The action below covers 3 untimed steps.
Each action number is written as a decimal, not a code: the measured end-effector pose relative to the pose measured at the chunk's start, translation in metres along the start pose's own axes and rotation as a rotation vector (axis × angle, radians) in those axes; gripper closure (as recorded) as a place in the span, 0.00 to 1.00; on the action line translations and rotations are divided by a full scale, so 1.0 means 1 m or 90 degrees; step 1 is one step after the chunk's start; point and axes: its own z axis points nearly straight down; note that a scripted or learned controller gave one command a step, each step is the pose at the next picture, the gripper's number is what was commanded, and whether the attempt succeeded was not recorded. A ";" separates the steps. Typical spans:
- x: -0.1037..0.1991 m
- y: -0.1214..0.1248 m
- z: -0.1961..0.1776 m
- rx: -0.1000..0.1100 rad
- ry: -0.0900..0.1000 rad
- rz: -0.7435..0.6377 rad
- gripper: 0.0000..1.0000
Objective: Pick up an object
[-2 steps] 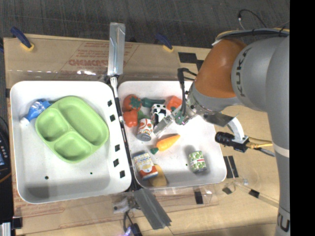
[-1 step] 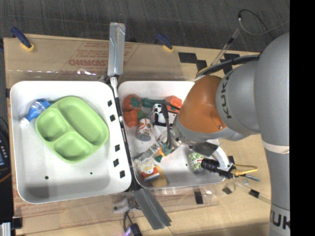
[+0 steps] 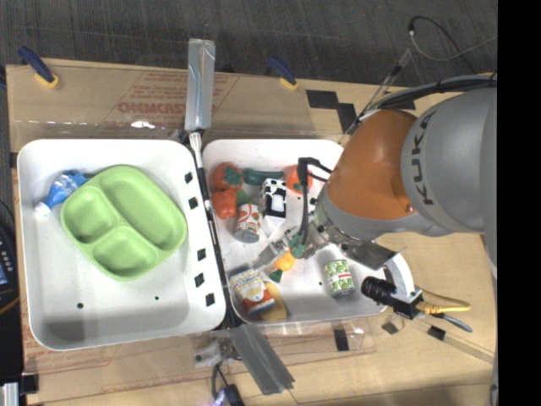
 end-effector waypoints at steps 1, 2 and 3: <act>-0.039 -0.018 0.081 -0.003 -0.002 -0.074 0.00; -0.045 0.059 0.094 -0.005 -0.005 -0.071 0.00; -0.094 0.102 0.098 0.007 0.008 -0.144 0.00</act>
